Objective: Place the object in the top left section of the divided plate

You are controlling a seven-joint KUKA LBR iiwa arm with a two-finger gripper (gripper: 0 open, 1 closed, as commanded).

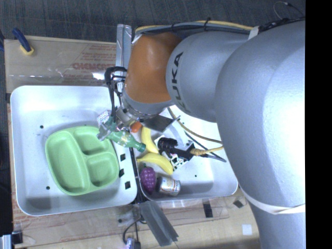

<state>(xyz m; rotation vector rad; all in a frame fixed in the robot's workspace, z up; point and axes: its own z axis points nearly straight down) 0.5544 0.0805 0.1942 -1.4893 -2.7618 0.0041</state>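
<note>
Grey arm point(233, 87) covered the right bin point(218, 183). Green divided plate point(82, 161) lay in left bin point(31, 113). Gripper point(111, 128) hung over plate's top right edge, clamped on a clear green bottle point(124, 138). Banana point(155, 157), purple grapes point(148, 178), can point(169, 186) in right bin.

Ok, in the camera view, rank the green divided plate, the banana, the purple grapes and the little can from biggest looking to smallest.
1. Green divided plate, by far the largest.
2. Banana, long and curved.
3. Purple grapes and can: they look about alike, and both are partly hidden, so I won't rank them.
</note>
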